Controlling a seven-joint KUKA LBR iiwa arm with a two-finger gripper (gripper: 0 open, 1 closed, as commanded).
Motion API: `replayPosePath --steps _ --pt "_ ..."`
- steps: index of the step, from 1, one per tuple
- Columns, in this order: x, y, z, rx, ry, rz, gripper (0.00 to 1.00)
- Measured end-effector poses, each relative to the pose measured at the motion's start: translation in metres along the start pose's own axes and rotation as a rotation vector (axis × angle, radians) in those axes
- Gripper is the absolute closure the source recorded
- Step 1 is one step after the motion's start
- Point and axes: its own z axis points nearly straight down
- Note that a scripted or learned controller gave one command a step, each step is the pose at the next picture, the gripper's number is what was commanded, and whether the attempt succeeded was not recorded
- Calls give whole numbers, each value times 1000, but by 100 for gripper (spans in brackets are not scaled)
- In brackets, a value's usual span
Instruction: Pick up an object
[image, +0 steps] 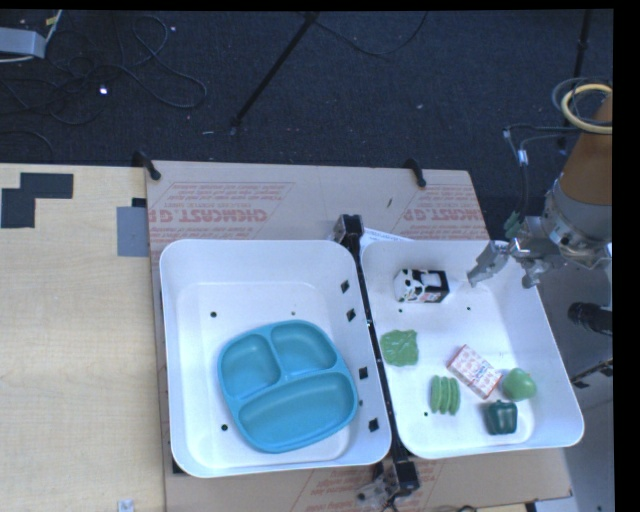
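The right bin (540, 325) holds several small objects. A black-and-white cow-patterned item (420, 285) lies near its far side. A light green leafy piece (399, 347) lies by the left wall, and a green pea pod (445, 394) sits nearer the front. A red-and-white packet (473, 371), a round green fruit (518, 384) and a dark green pepper (501, 417) cluster at the front right. My gripper (506, 270) hovers over the bin's far right corner, open, with nothing between its fingers. It is to the right of the cow-patterned item.
The left bin (200, 300) holds a blue divided plate (288, 385). A black divider (360, 330) runs between the two bins. Cardboard (250, 205) lies under both bins, with the wooden bench (70, 350) to the left.
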Motion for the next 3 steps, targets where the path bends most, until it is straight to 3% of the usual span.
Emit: replayPosePath --steps 1,3 --pt "0 2 -7 -12 -2 -2 0" --pt "9 5 98 -8 -1 -3 0"
